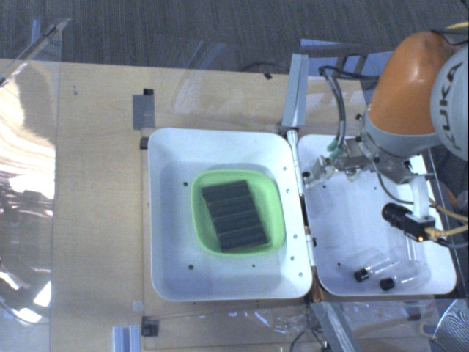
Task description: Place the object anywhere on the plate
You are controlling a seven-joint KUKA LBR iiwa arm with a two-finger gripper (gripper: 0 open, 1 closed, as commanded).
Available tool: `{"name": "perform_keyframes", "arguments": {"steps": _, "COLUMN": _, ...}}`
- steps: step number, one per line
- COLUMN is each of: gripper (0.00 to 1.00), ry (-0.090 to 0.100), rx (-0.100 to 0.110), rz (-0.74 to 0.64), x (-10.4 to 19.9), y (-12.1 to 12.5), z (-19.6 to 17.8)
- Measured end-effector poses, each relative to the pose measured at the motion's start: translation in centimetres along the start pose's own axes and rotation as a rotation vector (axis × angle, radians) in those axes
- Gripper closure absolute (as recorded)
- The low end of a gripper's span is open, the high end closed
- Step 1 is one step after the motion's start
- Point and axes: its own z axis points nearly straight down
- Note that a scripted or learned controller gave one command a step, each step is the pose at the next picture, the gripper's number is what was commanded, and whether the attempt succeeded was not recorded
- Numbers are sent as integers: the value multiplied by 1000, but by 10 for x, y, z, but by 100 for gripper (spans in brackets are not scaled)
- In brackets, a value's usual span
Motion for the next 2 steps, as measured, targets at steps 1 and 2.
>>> {"name": "perform_keyframes", "arguments": {"steps": 1, "gripper": 0, "ry": 2, "rx": 4, "rz": 58, "x": 59, "y": -12, "z": -4}}
{"name": "perform_keyframes", "arguments": {"steps": 2, "gripper": 0, "ry": 1, "rx": 4, "rz": 51, "x": -7, "y": 17, "z": 44}}
